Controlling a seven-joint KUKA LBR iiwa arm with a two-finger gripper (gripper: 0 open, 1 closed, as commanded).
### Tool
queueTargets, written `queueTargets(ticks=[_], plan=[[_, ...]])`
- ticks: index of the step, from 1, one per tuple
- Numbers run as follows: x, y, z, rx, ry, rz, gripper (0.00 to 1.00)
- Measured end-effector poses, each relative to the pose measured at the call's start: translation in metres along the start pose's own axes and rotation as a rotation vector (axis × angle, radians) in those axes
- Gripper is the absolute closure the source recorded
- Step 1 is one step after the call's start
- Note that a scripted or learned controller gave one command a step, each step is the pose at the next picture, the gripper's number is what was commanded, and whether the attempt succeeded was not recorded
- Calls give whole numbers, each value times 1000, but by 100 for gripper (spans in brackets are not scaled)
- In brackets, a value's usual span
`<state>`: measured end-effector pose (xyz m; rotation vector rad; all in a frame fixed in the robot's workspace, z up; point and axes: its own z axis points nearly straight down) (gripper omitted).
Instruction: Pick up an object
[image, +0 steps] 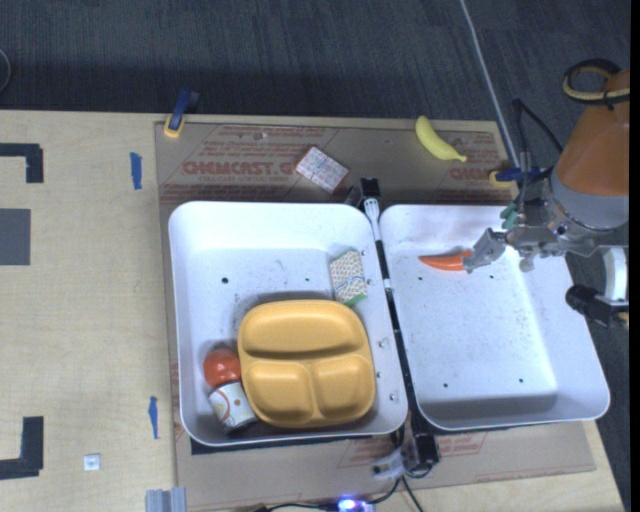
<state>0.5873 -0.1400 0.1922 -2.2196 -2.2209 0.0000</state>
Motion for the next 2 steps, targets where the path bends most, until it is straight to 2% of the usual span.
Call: queueTargets(ticks=[1,2], plan=[[30,80,106,-5,-2,-1,0],[30,81,96,-8,-4,-3,100]])
